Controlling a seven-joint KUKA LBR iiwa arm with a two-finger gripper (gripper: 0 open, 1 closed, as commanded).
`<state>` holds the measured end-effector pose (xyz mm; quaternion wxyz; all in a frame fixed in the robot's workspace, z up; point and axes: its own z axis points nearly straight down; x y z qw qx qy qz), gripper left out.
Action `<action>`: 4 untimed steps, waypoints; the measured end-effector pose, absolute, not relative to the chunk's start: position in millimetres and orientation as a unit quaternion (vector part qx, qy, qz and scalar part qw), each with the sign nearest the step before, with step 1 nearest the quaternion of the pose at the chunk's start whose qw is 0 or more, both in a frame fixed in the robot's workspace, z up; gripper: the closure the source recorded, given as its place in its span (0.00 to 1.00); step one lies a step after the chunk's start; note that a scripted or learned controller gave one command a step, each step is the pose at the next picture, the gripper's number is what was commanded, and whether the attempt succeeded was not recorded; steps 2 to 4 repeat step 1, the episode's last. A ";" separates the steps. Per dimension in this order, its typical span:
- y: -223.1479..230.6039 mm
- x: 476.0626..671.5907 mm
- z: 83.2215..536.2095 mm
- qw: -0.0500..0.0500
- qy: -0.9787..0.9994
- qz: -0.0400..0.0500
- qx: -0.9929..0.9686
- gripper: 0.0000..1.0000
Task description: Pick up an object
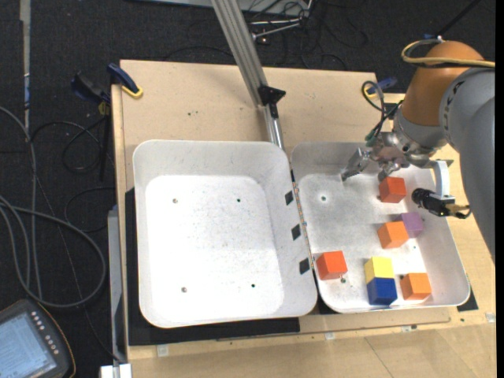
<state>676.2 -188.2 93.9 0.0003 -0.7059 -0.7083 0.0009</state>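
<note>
The right bin point(331, 203) holds several small blocks. An orange block point(392, 189) lies near its far side. Another orange block point(392, 234) touches a purple block point(412, 224) in the middle. Along the near side are an orange block point(331, 264), a yellow block point(379, 268) against a blue block point(382, 290), and one more orange block point(416, 286). My gripper point(368, 164) hangs over the far part of this bin, just up and left of the far orange block. It is open, with nothing between its fingers.
The left bin point(150, 211) sits beside the right one, their rims meeting mid-bench. A slanted metal pole point(240, 42) crosses the bench's far edge. Clamps point(124, 81) are fixed at the far left corner. The arm's body point(465, 116) overhangs the right bin's right side.
</note>
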 end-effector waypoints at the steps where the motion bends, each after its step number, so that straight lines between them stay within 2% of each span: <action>1: -188.1 677.7 106.8 -0.002 -0.709 0.000 -0.706 1.00; 4: -188.1 677.7 106.8 -0.002 -0.709 0.000 -0.706 1.00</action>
